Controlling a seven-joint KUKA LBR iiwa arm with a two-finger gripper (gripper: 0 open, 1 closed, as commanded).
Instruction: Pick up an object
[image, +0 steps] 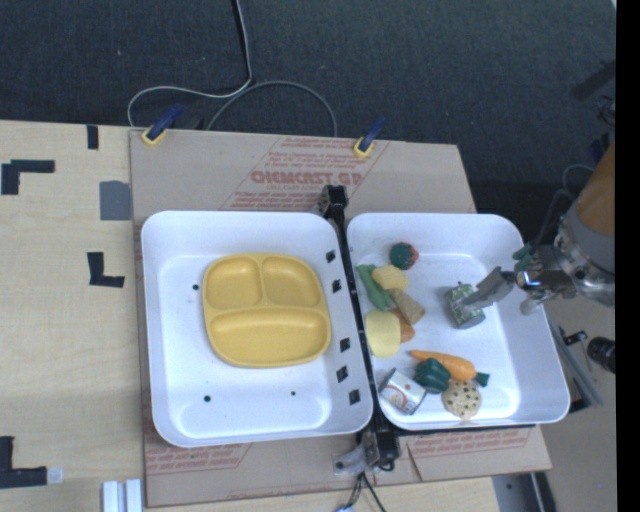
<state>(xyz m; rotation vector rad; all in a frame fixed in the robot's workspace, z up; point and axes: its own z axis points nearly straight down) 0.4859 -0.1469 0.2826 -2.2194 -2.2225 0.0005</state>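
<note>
Objects for picking lie in the right bin (505, 232): a green and orange ball-like piece (402, 254) near the top, a green pod (375, 287) and a pale yellow piece (391, 278) by the divider, a yellow round fruit (382, 333) below them, a toy carrot (446, 363) beside a dark green piece (433, 375), a speckled cookie (461, 400) and a small packet (403, 393) near the bottom edge; the gripper (466, 307) reaches in from the right, low over the bin's middle, well apart from these; something small and grey-green sits at its tip, too blurred to name, and whether it is open or closed cannot be told; the left bin (165, 330) holds a yellow divided plate (266, 308); both bins rest on a cardboard sheet (290, 170).
</note>
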